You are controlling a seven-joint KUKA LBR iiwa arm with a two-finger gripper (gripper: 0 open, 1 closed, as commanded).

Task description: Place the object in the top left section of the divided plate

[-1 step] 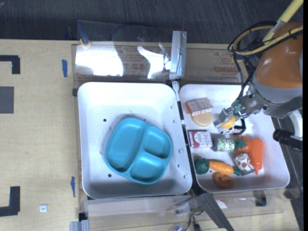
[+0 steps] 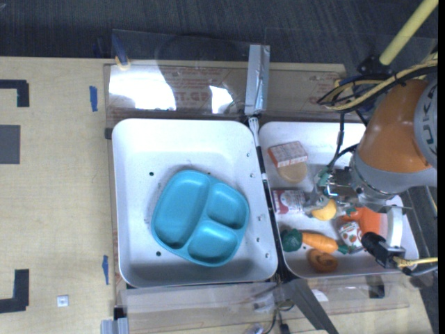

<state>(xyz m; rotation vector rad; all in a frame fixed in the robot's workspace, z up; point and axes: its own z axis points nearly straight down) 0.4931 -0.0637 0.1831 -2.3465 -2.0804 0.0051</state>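
Yellow toy (image 2: 324,211), likely the object, lying in the right bin (image 2: 327,132) just under the gripper (image 2: 332,188). Grip state impossible to tell. Blue divided plate (image 2: 200,216) well left, in the neighbouring bin (image 2: 139,145); leftward carry needed.

divided plate (image 2: 200,216): plain turquoise blue
left bin (image 2: 132,186): white, with small dark dots
right bin (image 2: 313,134): white
arm (image 2: 398,141): grey, with an orange band
carrot (image 2: 320,241): orange, with a dark green top
box (image 2: 288,155): tan, with a reddish top
small round fruit (image 2: 323,213): yellow
tabletop (image 2: 52,186): pale wood, with black and blue markings
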